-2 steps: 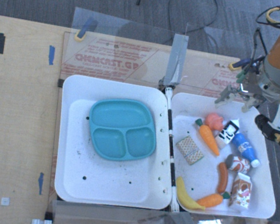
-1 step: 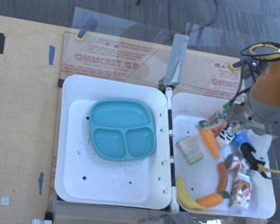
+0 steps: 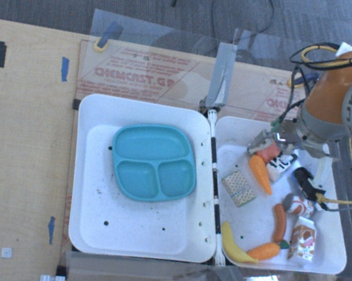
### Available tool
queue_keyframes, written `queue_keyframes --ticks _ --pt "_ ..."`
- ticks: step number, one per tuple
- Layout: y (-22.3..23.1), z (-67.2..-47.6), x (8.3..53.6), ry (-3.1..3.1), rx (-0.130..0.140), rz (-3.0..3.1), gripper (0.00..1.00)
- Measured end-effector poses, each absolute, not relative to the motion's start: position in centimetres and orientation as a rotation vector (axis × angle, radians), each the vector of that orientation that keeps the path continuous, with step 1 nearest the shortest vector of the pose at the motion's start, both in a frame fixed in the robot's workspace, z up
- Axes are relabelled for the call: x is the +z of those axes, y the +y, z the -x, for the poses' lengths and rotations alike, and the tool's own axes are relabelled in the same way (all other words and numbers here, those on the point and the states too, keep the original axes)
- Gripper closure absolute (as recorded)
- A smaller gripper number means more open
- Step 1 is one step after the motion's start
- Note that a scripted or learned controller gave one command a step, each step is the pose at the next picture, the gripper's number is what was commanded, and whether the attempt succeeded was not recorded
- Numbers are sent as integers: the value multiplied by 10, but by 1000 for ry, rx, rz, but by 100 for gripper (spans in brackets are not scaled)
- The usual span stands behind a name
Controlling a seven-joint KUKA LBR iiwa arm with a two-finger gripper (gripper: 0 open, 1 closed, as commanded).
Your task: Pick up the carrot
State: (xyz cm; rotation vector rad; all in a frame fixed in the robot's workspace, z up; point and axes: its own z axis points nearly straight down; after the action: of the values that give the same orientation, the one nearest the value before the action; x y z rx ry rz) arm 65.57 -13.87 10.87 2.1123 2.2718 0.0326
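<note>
The carrot (image 3: 261,174), orange and tapered, lies in the right bin (image 3: 336,261) near its upper middle, pointing down and to the right. My gripper (image 3: 269,145) hangs right above the carrot's thick end, at the bin's upper edge. A small red piece (image 3: 267,152) sits at the gripper's tip, touching the carrot's top. From this slant I cannot make out whether anything is between the gripper's tips.
In the right bin are also a black-and-white toy (image 3: 283,164), a checked cracker (image 3: 239,188), a sausage (image 3: 279,222), a banana (image 3: 232,245), a second orange vegetable with a green end (image 3: 266,251) and a small carton (image 3: 304,240). A blue divided plate (image 3: 154,162) lies in the left bin (image 3: 85,215).
</note>
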Motion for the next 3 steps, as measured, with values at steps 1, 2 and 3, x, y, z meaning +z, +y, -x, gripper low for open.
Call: queue_keyframes --ticks 1,2,3 --pt "-137 -655 109 2293 37 -2087 0" --pt "-148 -640 109 2327 41 -2043 0" --pt "-70 -668 186 2515 2 -1879 0"
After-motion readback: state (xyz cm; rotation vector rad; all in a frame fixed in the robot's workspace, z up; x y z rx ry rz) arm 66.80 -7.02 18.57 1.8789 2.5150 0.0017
